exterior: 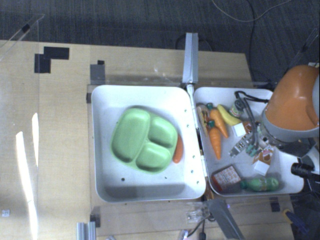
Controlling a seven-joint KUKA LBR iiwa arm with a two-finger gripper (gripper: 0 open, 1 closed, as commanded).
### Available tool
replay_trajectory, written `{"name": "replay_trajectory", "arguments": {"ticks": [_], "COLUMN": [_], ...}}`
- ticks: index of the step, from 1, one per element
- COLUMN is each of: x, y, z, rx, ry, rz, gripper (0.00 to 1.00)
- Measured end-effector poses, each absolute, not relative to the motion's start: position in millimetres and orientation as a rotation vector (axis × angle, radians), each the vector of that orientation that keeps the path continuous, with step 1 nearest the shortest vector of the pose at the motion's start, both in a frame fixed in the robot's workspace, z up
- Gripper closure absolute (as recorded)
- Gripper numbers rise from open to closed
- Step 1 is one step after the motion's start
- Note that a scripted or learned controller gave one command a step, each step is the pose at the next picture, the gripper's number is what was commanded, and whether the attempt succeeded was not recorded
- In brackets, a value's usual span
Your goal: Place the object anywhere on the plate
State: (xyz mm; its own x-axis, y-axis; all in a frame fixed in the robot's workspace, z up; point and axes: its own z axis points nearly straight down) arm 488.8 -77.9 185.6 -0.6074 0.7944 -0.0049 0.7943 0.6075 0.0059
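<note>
Here my arm reaches over the right bin, gripper low among carrots; its grip I cannot tell. The left bin holds a green plate, an orange carrot touching its right edge.

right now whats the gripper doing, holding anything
Gripper: over the right bin, beside the carrots; open or closed cannot be told, and nothing visibly held.

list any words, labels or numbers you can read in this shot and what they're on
No text can be read.
Small box with a grid pattern in the right bin: printing too blurred to read.
Orange and white packet by the tool: printing too small to read.
White cards: blank or too small to tell.
Green plate: no markings.
</note>
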Motion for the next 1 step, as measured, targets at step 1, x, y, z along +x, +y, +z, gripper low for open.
{"name": "replay_trajectory", "arguments": {"ticks": [1], "x": [488.6], "y": [-113.6], "z": [183.4], "rx": [1.371], "ry": [2.818], "rz": [0.004], "gripper": [1.00]}}
